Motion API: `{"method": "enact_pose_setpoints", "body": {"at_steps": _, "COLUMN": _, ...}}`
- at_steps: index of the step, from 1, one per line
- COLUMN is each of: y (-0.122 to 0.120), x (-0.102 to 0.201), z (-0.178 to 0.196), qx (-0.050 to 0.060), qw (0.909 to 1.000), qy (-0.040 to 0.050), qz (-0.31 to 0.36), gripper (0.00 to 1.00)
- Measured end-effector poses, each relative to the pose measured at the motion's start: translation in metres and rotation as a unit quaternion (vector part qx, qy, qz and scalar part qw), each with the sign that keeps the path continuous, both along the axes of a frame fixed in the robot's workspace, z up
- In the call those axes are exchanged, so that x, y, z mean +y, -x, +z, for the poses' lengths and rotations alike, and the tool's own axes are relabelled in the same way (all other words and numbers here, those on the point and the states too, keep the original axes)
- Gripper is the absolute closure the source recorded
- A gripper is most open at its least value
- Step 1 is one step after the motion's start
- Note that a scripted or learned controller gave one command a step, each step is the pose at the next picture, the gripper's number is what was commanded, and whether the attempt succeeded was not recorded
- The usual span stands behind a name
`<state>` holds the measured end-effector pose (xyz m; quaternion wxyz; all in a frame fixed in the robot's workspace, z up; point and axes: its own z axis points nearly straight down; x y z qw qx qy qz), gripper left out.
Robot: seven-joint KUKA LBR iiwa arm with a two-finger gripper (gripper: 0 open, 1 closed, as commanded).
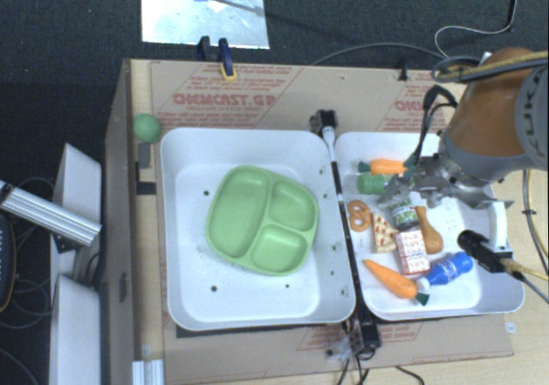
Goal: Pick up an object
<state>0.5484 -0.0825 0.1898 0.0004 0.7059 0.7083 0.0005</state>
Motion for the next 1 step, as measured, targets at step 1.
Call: {"method": "enact_pose_setpoints", "body": {"at_steps": 1, "y": -0.0531, "x": -0.0306, "z": -0.1062, "qx": 0.0, "qw": 1.0, "qy": 0.0005, "qz": -0.001, "gripper": 0.0}}
